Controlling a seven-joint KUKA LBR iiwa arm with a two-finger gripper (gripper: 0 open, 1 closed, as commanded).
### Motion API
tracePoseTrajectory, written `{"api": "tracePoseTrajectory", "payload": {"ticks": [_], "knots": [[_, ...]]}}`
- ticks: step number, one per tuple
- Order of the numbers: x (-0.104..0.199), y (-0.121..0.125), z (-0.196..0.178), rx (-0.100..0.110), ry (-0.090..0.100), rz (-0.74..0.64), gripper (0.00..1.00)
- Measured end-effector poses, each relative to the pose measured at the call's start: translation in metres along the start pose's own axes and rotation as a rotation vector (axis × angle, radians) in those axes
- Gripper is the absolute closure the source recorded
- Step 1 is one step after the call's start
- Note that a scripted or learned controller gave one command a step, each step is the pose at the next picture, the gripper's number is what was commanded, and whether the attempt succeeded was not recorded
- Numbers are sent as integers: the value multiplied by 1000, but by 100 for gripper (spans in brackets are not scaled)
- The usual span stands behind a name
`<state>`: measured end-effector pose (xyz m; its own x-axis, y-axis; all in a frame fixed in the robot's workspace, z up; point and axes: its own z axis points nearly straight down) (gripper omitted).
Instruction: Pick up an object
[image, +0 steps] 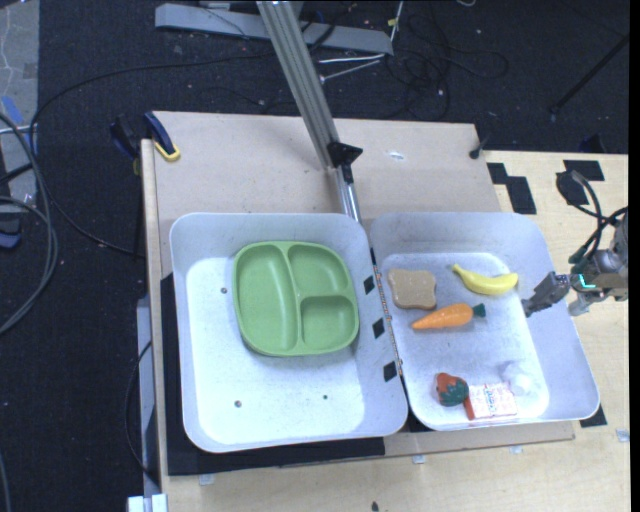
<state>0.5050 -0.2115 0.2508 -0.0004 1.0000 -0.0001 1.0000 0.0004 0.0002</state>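
Right bin holds 5 objects: bread at left, banana beside it, carrot just below both, strawberry and carton touching near the front wall. Tool at the bin's right rim, near the banana; nothing seen in its grip, open or closed cannot be told. Left bin holds 1 green 3-compartment plate. Both bins rest on the surface.

bins: 2, white – left bin, right bin
divided plate: 1, green, 3 compartments
bread slice: 1
banana: 1
carrot: 1
strawberry: 1
small carton: 1, red/white
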Motion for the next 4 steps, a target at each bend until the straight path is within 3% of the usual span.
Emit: {"api": "tracePoseTrajectory", "payload": {"ticks": [1, 4], "knots": [[0, 0, 0, 0, 0, 0, 0], [-1, -1, 155, -1, -1, 1, 0]]}}
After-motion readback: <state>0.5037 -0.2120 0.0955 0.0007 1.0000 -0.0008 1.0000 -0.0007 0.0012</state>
